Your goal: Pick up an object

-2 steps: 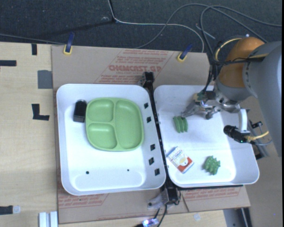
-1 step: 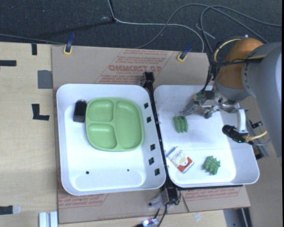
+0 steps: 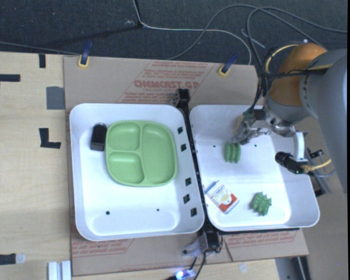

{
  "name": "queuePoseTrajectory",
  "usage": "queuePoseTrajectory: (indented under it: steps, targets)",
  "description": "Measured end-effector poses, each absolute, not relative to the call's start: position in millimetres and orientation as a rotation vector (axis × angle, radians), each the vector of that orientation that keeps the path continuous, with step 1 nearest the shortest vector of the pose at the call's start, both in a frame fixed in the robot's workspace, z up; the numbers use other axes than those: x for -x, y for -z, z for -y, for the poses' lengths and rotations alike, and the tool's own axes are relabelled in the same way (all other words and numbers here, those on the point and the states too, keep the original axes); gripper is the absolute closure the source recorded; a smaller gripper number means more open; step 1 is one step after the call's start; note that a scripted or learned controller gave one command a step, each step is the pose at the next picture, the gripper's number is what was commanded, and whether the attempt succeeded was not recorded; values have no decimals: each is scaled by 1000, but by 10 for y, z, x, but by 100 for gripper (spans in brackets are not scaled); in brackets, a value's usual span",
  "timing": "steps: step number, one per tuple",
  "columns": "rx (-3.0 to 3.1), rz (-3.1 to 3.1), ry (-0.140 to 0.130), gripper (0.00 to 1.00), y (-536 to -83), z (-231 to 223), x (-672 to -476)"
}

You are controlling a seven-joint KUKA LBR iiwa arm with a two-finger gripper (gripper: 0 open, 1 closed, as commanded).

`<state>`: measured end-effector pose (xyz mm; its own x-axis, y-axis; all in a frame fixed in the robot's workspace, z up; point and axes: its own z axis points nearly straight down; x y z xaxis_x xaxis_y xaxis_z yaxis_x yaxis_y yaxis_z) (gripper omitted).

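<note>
Currently we find the gripper [image 3: 243, 134] lowered into the right bin [image 3: 291, 214], near its far wall, with the arm [image 3: 294, 86] reaching in from the right. Whether it is released, clenched or grasping anything, we cannot tell; the tip is too small and blurred.

Just below and slightly left of the gripper lies a green ribbed piece [image 3: 232, 152], close to the tip or touching it; contact cannot be confirmed. We judge it the likely target, since the gripper stands over it. We see nothing lifted, so we judge the pick not yet made.

Further toward the near side of the gripper lie a small red and white packet [image 3: 221, 196] and a green leafy piece [image 3: 261, 203], well apart from each other and from the ribbed piece. That spacing leaves bare floor around the target on all sides.

Well to the left of the gripper, past the black divider [image 3: 188, 156] where the two bins meet, the left bin [image 3: 128, 223] holds a green divided plate [image 3: 142, 153] with a small black block [image 3: 98, 137] just beside its far-left rim.

Edges of concern, in our judgement: the right bin's far wall, near the gripper, and the divider to its left. Open room lies toward the bin's near side.
</note>
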<state>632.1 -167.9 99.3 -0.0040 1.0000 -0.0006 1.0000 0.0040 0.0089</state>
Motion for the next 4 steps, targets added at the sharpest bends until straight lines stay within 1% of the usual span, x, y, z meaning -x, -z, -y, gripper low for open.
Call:
queuePoseTrajectory:
  steps: [1,2,3,4]
  targets:
    - [-2219,-2222,-2,100,-1434,1667,-6268]
    - [-2216,-2221,-5,100,-2057,1616,-6316]
    - [-2217,-2220,-4,100,-2641,1664,-6246]
    - [-2217,-2229,1,100,-2556,1131,-6125]
